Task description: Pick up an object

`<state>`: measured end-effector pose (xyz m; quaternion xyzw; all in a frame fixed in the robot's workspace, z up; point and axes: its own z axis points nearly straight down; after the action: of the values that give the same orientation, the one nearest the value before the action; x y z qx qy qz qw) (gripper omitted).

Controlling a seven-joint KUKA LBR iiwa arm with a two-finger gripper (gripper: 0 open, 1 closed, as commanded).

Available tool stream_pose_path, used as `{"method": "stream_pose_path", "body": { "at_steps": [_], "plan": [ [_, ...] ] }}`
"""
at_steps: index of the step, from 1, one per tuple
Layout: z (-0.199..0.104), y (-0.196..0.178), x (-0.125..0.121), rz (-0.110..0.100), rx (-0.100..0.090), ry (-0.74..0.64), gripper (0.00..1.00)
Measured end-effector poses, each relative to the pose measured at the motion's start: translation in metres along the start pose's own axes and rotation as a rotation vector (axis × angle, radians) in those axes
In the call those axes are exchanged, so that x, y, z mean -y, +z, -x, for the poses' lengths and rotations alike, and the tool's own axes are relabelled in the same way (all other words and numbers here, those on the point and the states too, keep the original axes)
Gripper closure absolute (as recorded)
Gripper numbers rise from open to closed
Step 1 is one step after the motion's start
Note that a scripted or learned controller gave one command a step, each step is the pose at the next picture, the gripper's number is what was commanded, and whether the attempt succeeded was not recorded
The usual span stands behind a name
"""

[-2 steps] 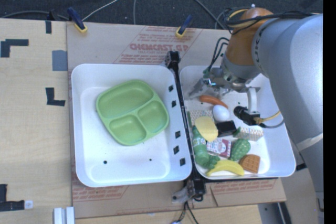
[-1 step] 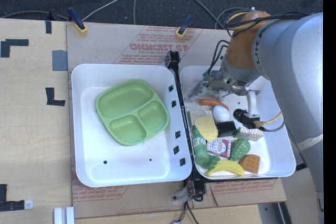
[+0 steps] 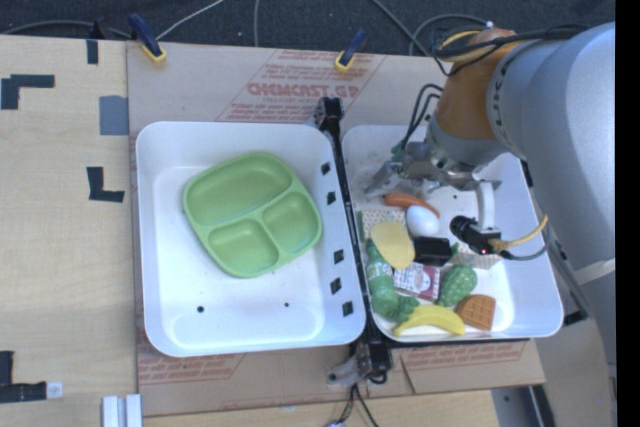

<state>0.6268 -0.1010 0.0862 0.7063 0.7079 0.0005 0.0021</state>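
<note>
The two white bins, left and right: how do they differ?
The left bin bears one thing, a green divided plate; the right bin is crowded with small toy foods, among them a banana and a white egg. The arm reaches over the right bin, while the left bin has nothing above it. Both are shallow, white and lie side by side.

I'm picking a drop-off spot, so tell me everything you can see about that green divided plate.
The green divided plate looks like pale green matte plastic, a rounded rectangle with three compartments: one large along the top, two smaller below. It lies flat, right side up and turned at a slant, in the upper middle of the left bin. Nothing sits in it, and only the bin floor touches it.
</note>
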Motion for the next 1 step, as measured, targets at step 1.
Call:
{"method": "stream_pose_path", "body": {
  "at_steps": [1],
  "plan": [
    [0.0048,-0.0002,0.0083,0.001,0.0,-0.001,0.0]
  ]
}}
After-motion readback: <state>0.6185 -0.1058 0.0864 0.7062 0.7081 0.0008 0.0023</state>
